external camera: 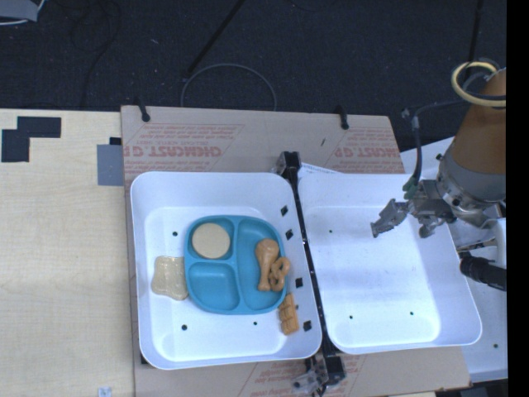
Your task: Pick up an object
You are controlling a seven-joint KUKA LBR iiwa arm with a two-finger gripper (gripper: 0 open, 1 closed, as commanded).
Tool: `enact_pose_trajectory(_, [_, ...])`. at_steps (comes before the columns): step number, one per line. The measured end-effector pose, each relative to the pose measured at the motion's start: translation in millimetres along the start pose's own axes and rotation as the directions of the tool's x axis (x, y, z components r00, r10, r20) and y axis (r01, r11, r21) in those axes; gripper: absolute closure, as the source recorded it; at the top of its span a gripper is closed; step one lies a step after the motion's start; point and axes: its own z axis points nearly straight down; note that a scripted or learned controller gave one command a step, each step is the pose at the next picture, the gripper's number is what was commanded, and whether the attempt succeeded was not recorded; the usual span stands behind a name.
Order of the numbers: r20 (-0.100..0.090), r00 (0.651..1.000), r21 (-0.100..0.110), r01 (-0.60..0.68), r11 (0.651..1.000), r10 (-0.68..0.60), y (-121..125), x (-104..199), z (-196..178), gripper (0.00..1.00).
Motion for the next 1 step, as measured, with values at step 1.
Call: enact_pose_trajectory(1, [0.002, 1.0, -0.013, 0.002, 1.0, -0.002, 2.1, -0.1, -6.6, 0.0])
